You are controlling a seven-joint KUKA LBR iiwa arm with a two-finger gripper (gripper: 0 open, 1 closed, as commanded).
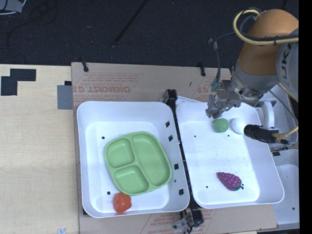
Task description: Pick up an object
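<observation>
- Nearest the camera, a red-orange object [122, 202] lies at the front edge of the left bin [80, 155] — well apart from the gripper [216, 112], across the divide and far forward of it.
- A purple toy grape bunch [229, 180] with a green stem lies on its side in the front part of the right bin [265, 165], well forward of the gripper and slightly toward the arm's side.
- A green plate [138, 163] with 3 compartments lies flat in the middle of the left bin, turned at a slant; it is in the other bin from the gripper, forward of it, and the red-orange object lies just beside its front rim.
- A green ball [221, 125] rests on the right bin's floor near the back wall, just in front of the gripper and seemingly a little below its tip; whether they touch cannot be made out.
- A white ball [237, 126] sits just beside the green ball, on the side nearer the arm; the 2 are close, perhaps touching.
- The gripper hangs over the back part of the right bin — whether it is wide or narrow cannot be told, and nothing is seen held in it.
- Farthest back, the grey arm [265, 48] with its orange band rises behind the gripper, over the right bin's far corner.
</observation>
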